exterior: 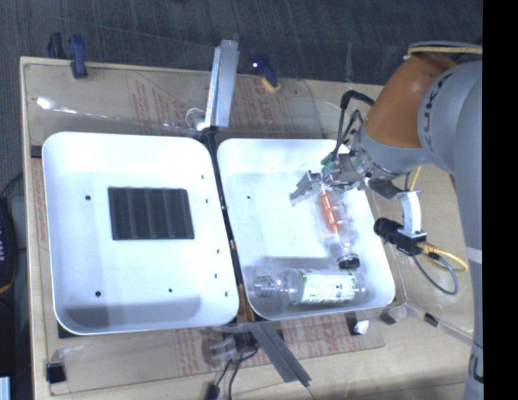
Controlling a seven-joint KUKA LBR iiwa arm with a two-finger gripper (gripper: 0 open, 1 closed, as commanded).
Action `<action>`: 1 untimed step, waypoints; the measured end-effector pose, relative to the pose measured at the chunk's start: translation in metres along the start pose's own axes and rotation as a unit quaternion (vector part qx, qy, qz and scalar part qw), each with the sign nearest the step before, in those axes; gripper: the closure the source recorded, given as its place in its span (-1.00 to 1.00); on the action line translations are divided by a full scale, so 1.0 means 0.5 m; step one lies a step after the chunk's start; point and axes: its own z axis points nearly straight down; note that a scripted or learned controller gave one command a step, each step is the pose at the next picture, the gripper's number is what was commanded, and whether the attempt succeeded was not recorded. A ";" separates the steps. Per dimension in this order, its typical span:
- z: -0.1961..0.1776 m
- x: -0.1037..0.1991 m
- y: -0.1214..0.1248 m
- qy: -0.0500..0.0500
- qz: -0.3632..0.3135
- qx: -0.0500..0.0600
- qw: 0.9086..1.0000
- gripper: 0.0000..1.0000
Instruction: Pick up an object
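Grey arm (459, 115) with a rounded orange band (400, 111); thin black cables loop beside the wrist

Open floor across the right bin (267, 223) centre-left; two bottles (313, 287) crowding its right and near sides.

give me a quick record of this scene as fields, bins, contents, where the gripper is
left bin: holds a dark ribbed panel lying flat
right bin: holds two clear bottles
bottle with orange inside: lies slanted near the right wall, dark cap toward the front
bottle with green label: lies on its side along the front wall
gripper: over the right bin, at the upper end of the orange bottle
grasp: cannot tell
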 end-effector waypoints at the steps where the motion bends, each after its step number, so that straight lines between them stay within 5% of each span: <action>1: -0.023 -0.017 0.004 0.000 -0.037 0.000 0.999 -1.00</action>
